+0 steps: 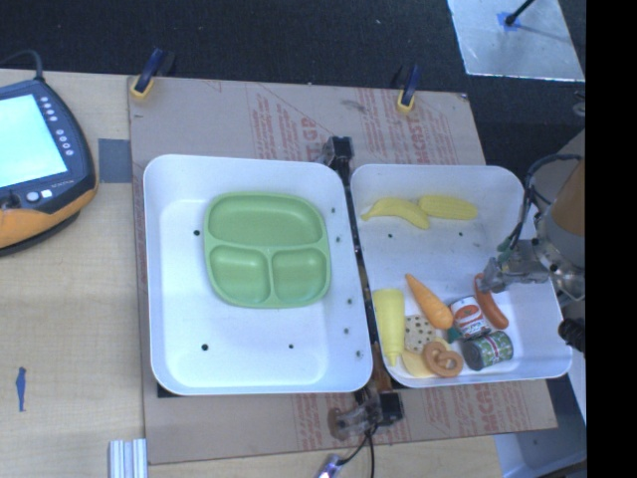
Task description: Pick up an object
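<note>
The right bin holds the toy food. A banana and a yellow lemon-like piece lie near its far wall. Along the near side I see a carrot, a yellow bottle, a red-labelled can, a dark can, a sausage, a pretzel and a cracker. My gripper hangs low at the bin's right side, just above the sausage's far end. Nothing shows as held in it.
The left bin carries a green divided plate. A teach pendant lies on the bench at far left. Clamps sit at the board's far edge, and a black bracket stands between the bins.
</note>
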Robot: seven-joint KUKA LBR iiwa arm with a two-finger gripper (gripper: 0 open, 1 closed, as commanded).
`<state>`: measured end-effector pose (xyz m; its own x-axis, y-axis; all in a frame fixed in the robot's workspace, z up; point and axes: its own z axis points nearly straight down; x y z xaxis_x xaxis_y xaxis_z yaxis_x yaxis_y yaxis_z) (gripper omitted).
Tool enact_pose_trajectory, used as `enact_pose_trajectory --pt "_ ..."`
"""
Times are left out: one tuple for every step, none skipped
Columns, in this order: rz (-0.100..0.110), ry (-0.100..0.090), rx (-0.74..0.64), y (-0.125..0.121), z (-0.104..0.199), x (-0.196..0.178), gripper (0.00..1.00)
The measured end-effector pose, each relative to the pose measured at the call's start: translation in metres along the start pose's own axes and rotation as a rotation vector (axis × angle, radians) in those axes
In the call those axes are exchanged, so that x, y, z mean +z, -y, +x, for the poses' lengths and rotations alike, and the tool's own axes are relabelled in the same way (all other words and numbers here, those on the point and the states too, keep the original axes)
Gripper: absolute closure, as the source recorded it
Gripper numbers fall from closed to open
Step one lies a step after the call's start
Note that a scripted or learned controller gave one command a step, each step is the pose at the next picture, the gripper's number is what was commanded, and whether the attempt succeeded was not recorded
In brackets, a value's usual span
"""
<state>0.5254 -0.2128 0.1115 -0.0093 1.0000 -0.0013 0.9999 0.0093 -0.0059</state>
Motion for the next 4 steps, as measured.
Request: enact_pose_trajectory --pt "0.000 0.000 0.000 0.000 0.000 0.000 0.00" --pt "0.001 0.002 -0.003 0.000 -0.001 -0.010 1.00" --pt "0.001 0.003 -0.004 0.000 -0.001 -0.010 0.00" --pt "-0.002 -0.001 0.005 0.006 0.010 0.020 0.00"
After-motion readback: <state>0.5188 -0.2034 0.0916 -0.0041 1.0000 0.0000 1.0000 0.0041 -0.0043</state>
